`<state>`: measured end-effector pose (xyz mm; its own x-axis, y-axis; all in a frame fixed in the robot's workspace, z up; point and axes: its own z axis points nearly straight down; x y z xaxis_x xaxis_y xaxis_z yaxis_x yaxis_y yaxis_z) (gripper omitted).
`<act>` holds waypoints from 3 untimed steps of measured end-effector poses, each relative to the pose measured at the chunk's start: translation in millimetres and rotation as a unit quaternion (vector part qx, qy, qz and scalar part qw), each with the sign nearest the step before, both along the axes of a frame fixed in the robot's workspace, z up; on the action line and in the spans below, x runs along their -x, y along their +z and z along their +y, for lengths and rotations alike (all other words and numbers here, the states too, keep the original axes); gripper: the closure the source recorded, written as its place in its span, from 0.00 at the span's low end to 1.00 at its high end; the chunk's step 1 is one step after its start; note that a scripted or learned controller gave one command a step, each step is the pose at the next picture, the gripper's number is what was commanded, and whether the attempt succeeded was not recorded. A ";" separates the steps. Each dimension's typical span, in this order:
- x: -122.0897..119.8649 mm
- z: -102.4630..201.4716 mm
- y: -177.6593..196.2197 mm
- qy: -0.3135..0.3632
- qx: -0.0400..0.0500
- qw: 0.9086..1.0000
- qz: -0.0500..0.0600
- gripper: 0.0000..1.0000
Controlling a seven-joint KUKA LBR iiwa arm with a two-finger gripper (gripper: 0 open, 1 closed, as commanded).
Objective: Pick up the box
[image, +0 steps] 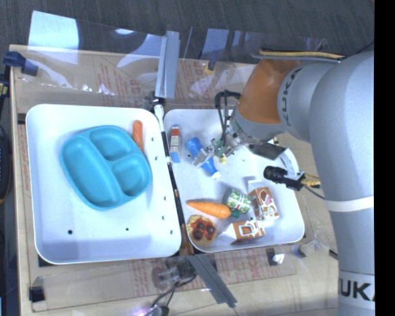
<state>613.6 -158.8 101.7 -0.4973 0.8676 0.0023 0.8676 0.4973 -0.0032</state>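
Two small cartons lie in the right bin. One brown and red box sits near the bin's right side. A second box lies by the front rim. My gripper hangs over the middle of the right bin, well to the back left of both boxes. Its tip is right beside two blue items. Nothing can be seen held in it. The arm's grey bulk and orange band hide the bin's back right corner.
In the right bin also lie a carrot, a green can, a red and white tube and a strawberry-printed piece. The left bin holds a blue divided tray and an orange stick.
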 end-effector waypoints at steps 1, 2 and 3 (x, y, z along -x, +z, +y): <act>-9.1 37.7 -5.6 -0.006 0.008 1.000 -0.001 1.00; -43.2 150.3 91.1 -0.003 0.000 1.000 -0.002 1.00; -42.9 187.1 101.0 0.008 0.000 1.000 -0.002 1.00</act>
